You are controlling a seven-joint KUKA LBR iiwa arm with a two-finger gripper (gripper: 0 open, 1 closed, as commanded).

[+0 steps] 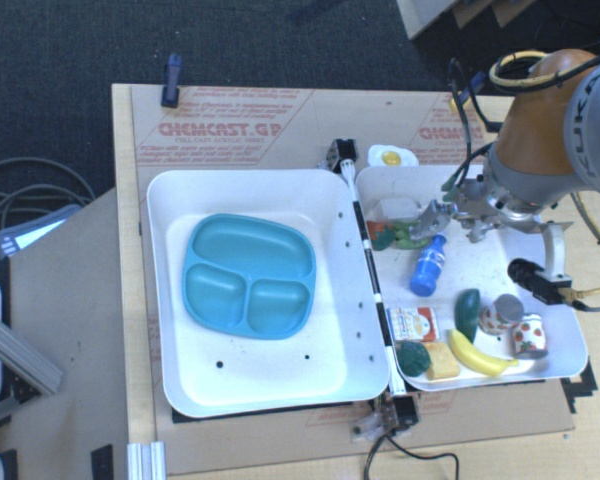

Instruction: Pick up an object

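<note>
Camera view, arm [540,128] bent over right bin [570,353]

Grey arm [590,128], orange band, black cables, metal claw [448,211].

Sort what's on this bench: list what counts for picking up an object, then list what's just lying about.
For the job:
gripper
blue bottle
banana
green pepper
right bin

Lying about:
blue divided plate
left bin
blue clip on the bench edge

Even bright overhead light, soft shadows, slightly soft focus, mild grain
</note>
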